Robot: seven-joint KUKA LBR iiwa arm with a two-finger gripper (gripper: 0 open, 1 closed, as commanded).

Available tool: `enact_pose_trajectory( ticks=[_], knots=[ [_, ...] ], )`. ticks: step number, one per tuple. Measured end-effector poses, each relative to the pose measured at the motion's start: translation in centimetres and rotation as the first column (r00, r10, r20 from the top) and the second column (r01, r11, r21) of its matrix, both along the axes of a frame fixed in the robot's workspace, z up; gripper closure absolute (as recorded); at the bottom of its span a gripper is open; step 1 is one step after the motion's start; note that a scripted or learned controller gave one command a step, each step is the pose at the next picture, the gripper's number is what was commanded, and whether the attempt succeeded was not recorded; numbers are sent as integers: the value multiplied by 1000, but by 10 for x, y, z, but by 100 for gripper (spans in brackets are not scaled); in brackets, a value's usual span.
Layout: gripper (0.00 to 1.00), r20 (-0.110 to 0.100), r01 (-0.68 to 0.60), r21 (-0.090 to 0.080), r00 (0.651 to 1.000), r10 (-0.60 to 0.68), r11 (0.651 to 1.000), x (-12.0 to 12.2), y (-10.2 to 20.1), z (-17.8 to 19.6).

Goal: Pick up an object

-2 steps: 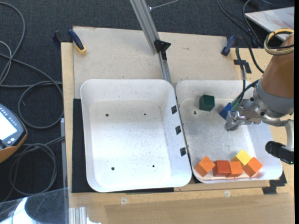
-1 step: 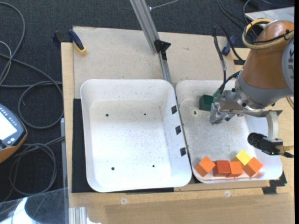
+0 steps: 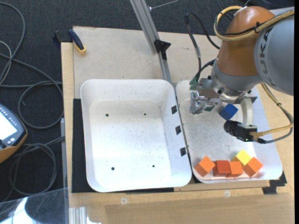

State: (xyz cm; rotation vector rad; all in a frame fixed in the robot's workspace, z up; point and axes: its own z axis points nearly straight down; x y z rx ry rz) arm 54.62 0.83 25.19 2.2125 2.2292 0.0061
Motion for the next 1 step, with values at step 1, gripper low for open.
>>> enact_pose_trajectory(
  ticks=[1],
  knots=[
    [100,-1,2,-1,1000,-2,1000,23,41,-11]
  ],
)
